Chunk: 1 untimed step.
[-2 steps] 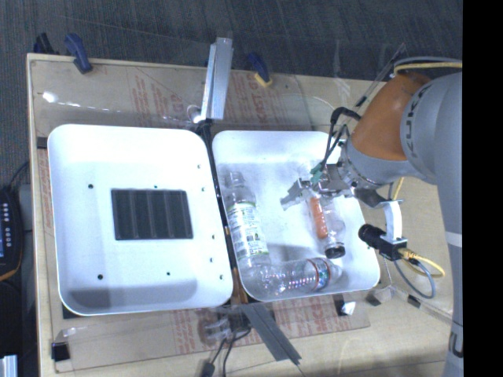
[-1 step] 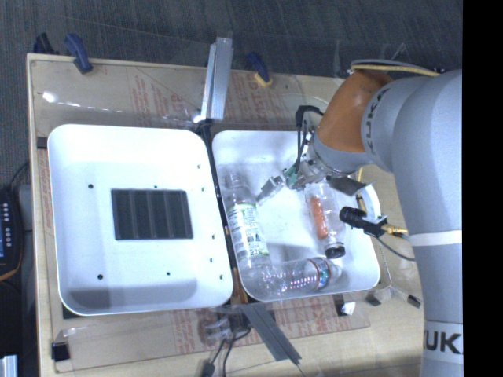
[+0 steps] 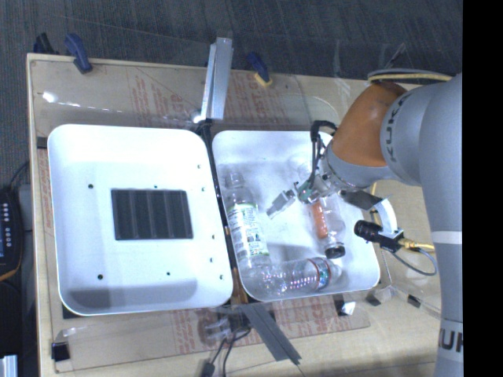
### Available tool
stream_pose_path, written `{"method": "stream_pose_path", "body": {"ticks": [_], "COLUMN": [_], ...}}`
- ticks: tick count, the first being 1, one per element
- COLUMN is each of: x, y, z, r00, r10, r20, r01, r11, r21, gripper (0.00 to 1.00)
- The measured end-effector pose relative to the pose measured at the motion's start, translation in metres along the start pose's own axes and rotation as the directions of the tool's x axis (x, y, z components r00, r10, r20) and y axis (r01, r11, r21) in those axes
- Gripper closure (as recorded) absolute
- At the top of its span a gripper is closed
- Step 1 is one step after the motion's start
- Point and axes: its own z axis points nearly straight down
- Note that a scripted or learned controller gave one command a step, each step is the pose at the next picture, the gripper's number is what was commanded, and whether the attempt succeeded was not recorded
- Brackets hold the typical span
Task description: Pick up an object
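**End effector low in the right bin**

The end effector [image 3: 289, 199] sits just left of the orange-filled bottle [image 3: 324, 225], can't tell its grip state. Green-label bottle [image 3: 245, 225] lies further left, another bottle [image 3: 302, 275] below, all inside the right bin [image 3: 363, 269].

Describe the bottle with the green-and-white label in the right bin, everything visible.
The clear plastic bottle lies on its side along the right bin's left wall, neck toward the far end. A green-and-white label wraps its middle. It looks empty. Its lower end sits close to a second clear bottle lying along the near wall; contact is unclear. The gripper is apart from it.
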Motion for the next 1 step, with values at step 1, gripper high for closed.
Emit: {"method": "stream_pose_path", "body": {"ticks": [1], "x": [0.003], "y": [-0.0119], "z": [-0.096], "r00": [0.999], "r10": [-0.034], "r20": [0.003], "r01": [0.034], "r11": [0.999], "r21": [-0.003], "gripper": [0.0]}}
